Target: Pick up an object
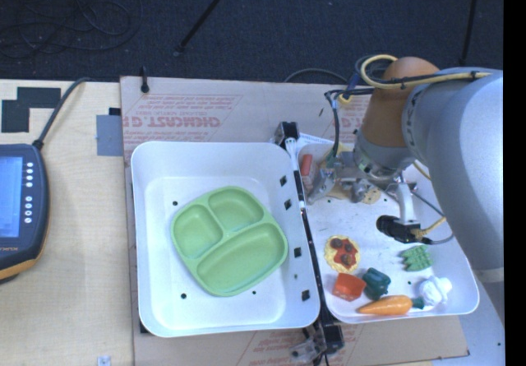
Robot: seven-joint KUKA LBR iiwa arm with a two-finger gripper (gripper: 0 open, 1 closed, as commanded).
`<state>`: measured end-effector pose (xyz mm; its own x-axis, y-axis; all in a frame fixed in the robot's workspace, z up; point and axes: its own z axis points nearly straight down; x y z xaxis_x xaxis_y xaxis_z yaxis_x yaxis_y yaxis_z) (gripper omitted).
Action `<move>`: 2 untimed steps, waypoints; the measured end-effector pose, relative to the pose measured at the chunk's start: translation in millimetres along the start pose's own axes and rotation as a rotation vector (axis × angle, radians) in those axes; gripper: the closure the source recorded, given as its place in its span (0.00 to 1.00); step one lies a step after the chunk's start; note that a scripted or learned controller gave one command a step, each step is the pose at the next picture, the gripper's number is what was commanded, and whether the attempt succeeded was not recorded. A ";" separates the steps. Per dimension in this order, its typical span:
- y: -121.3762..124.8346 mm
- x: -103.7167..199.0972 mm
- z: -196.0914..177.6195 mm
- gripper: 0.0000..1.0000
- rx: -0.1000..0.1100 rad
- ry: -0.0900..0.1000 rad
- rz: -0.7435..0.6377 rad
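Observation:
My gripper [343, 185] is low over the far left part of the right bin [460, 300], under the grey arm with its orange band. A small reddish sausage-shaped toy [306, 165] lies just left of it, against the bin's left wall. Closer to the front lie a round yellow pizza toy [342, 252], a red block [348, 286], a dark teal block [377, 280], an orange carrot [385, 305], a green ridged piece [417, 257] and a white piece [433, 289]. I see nothing held by the gripper.
The left bin [156, 307] holds a light green divided plate [229, 239]. A handheld control pendant [18, 200] lies on the bench at far left. The big grey arm covers the right bin's far right side.

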<state>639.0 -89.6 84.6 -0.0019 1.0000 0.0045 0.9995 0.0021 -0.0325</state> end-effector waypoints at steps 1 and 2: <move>4.5 -3.3 -1.2 0.00 -0.027 -0.002 0.001; 4.7 -14.1 -1.4 0.00 -0.028 -0.003 0.002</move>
<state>643.7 -103.7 85.8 -0.0003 1.0000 0.0015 1.0000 0.0003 -0.0046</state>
